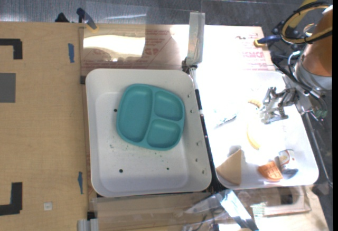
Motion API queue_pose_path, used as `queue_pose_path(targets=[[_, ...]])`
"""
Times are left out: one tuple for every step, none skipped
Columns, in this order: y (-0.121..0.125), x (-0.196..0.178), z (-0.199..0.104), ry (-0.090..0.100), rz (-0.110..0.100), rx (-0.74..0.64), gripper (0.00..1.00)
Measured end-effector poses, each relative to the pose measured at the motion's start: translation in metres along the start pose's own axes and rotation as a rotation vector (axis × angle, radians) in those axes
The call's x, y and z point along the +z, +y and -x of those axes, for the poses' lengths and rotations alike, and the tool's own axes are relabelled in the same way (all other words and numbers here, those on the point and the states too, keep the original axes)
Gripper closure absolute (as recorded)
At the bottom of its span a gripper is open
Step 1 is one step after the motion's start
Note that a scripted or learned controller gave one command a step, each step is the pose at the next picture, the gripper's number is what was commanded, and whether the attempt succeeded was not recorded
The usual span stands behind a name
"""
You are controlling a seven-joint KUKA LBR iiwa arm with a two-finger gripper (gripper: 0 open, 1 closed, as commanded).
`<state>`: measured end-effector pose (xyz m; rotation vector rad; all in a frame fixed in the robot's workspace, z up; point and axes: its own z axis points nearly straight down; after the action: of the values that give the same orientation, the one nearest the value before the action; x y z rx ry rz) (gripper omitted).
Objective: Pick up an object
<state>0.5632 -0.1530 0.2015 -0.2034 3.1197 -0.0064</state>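
Note:
My gripper (pixel 274 115) hangs over the upper right part of the right bin (pixel 211 93), open, with nothing between its fingers. Just below it lies a pale yellow banana-like piece (pixel 253 138). Toward the bin's front edge are a tan wedge (pixel 232 167), an orange piece (pixel 270 171) and a small silver and red item (pixel 287 158). A thin small object (pixel 226 119) lies left of the gripper, and a small orange bit (pixel 254 102) sits near its left side. A teal divided plate (pixel 150 116) rests in the left bin (pixel 100 161).
A brown cardboard sheet (pixel 39 119) covers the bench left of the bins. An upright metal post (pixel 195 40) stands behind the divider between the bins. Cables and the orange-banded arm (pixel 317 61) fill the right side. Glare washes out the right bin's floor.

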Motion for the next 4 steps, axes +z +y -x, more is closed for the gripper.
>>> queue_pose_path(targets=[[-0.077, -0.048, 0.031, 0.003, 0.001, -0.217, 1.00], [-0.077, -0.153, 0.046, -0.004, -0.003, -0.043, 1.00], [-0.079, -0.204, 0.060, 0.001, -0.001, 0.354, 1.00], [-0.079, -0.279, 0.058, 0.002, -0.002, 0.842, 1.00]])
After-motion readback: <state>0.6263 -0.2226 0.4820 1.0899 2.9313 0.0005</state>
